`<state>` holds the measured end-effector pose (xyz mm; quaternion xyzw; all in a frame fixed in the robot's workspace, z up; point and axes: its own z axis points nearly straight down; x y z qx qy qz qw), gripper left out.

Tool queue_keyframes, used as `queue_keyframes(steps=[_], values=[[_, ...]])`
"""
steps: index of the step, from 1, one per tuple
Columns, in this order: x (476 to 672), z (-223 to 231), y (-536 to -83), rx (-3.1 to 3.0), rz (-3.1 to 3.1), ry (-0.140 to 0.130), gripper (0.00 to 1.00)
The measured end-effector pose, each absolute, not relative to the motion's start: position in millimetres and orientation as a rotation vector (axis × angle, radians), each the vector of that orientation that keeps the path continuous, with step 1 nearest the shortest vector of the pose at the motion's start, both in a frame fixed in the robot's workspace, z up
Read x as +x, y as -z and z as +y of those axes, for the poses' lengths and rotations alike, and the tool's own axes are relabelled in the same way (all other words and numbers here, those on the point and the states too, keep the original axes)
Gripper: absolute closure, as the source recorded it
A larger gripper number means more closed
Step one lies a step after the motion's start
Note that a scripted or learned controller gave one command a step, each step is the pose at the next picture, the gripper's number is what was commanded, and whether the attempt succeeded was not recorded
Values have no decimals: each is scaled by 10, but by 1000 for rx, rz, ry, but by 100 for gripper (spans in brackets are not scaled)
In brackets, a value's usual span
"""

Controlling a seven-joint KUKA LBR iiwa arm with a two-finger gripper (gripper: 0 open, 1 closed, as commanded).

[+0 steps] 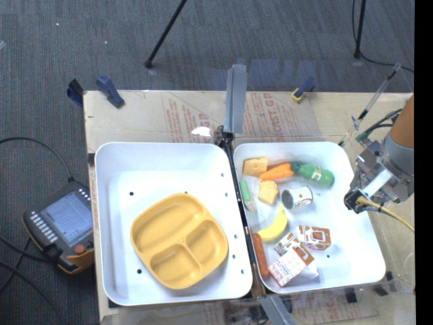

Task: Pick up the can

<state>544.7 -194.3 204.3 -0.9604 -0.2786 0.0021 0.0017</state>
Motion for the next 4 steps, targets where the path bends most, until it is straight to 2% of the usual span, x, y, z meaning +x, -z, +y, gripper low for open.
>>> queue_keyframes(steps=[1, 2, 3, 4], values=[[5282, -1021, -2212, -2939, -1097, -9, 100], [5119, -225, -2635, -2962, -1038, -10, 100], [4741, -814, -1328, -3001, -911, -11, 100], [4758, -509, -2738, -2712, -1579, -8, 100]])
